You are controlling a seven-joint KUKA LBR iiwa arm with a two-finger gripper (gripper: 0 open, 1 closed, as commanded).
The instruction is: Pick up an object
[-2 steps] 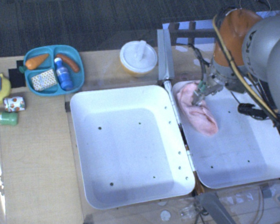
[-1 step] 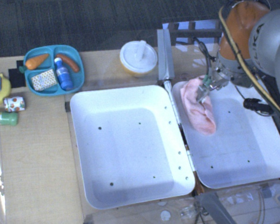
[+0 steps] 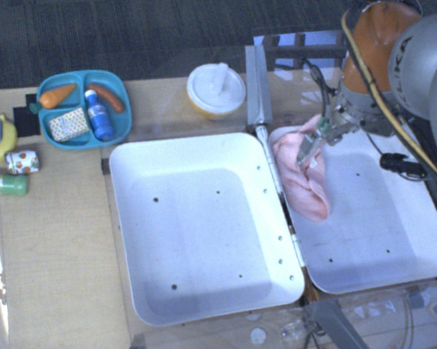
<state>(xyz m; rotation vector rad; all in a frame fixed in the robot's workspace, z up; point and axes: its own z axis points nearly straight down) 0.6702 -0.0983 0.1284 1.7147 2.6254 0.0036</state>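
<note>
**Gripper pinching the pink cloth at the bin's edge**

The gripper (image 3: 311, 153) has its fingers pressed into a fold of the pink cloth (image 3: 302, 179), which lies crumpled against the left wall of the right bin (image 3: 387, 260). Just beside it sits the left bin (image 3: 210, 297). Behind, on the bench, stand a white lidded cup (image 3: 217, 88) and a blue divided tray (image 3: 84, 109) of toy food.

Two white bins (image 3: 210, 301), one pink cloth (image 3: 303, 187), one blue tray (image 3: 118, 95), one cup (image 3: 216, 89).

A robot lab: two white bins (image 3: 201, 227) on a wooden bench (image 3: 48, 269), with toy food (image 3: 84, 107) set aside.
</note>
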